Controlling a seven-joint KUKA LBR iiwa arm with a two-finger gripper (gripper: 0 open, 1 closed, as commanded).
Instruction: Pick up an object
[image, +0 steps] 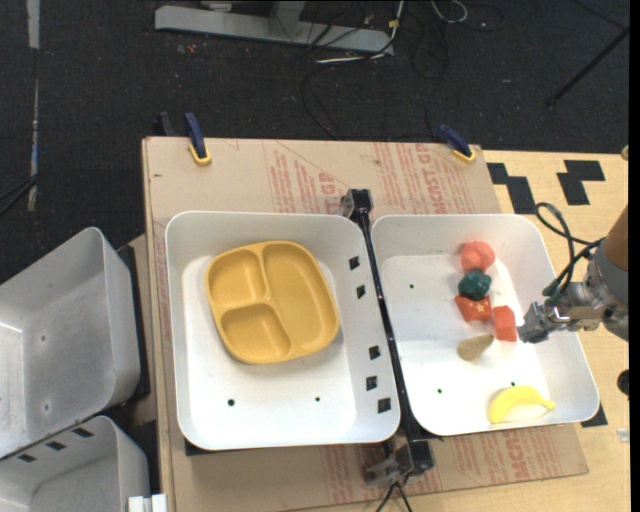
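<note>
One fixed overhead camera, slanted down on both white bins (180, 300).

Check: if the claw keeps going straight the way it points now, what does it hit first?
Most likely the red block: the claw points toward the view's left, and the block sits right beside its tip. Whether they already touch, or the claw's height above the right bin, is unclear from this view.

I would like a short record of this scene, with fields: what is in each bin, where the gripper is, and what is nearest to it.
left bin: one yellow divided plate with three compartments
right bin: orange-pink ball, dark green object, two red blocks, tan piece, yellow banana-shaped toy
gripper: at the right bin's right side
nearest object: the red block beside the gripper; contact cannot be told
fingers: state unclear
</note>
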